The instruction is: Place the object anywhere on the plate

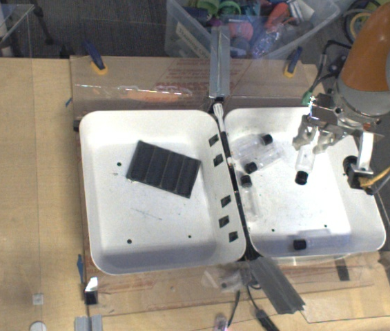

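Observation:
The plate (163, 169) is a dark, ribbed rectangle lying flat in the left bin (105, 233), turned slightly askew. My gripper (315, 138) is over the upper part of the right bin (350, 226), far to the right of the plate. It is shut on a small clear bottle (304, 158) that hangs nearly upright between the fingers, black cap (301, 178) pointing down, just above the bin floor.
More clear bottles with black caps lie at the left side of the right bin: one (260, 148) near the top and one (249, 197) along the divider (222, 178). A clear box of colourful toys (250, 9) stands behind the bins.

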Robot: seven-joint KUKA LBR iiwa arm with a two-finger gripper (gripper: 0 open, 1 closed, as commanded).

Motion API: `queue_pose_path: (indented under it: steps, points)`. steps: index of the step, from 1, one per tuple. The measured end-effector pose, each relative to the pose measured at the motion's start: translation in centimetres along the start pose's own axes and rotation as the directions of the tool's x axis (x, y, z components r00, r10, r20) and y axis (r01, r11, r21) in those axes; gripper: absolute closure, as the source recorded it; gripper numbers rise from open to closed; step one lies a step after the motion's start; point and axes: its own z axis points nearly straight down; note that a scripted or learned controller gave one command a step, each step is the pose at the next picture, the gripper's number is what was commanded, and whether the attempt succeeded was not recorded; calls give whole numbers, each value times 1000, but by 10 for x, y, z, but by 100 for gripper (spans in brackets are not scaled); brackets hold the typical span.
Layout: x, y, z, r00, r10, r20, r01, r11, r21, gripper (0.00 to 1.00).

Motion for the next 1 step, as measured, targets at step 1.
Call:
queue_pose_path:
  steps: [1]
  points:
    - [-17, -83, -38, 1000, -13, -2, 13, 1000, 2, 100]
